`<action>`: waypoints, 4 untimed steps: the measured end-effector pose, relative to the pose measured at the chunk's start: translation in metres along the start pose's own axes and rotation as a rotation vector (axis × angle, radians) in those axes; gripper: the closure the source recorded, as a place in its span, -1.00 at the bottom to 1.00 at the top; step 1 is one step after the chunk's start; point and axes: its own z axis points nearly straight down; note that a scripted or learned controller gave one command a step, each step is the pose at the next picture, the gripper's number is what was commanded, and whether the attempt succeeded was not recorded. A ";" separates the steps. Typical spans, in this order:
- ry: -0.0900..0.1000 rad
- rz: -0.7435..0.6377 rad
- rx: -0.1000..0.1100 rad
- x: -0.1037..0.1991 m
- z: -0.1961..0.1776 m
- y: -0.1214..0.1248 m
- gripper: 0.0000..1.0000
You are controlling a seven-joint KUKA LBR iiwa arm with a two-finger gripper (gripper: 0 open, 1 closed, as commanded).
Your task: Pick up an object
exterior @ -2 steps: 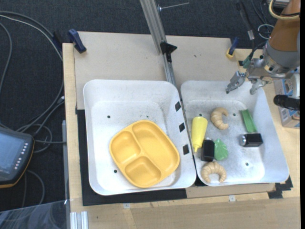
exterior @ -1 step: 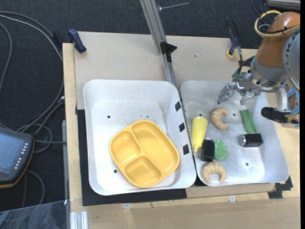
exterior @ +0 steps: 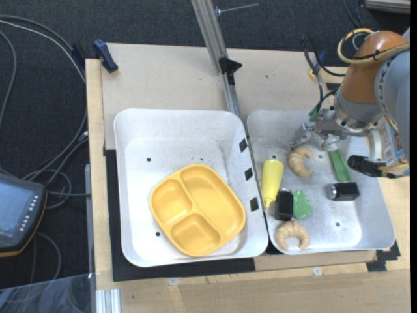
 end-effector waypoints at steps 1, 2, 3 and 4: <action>-0.001 -0.001 -0.008 0.000 -0.015 0.002 1.00; -0.003 0.000 -0.013 -0.003 -0.060 0.007 1.00; -0.004 -0.001 -0.016 -0.001 -0.126 0.012 1.00; -0.004 -0.001 -0.017 0.003 -0.191 0.010 1.00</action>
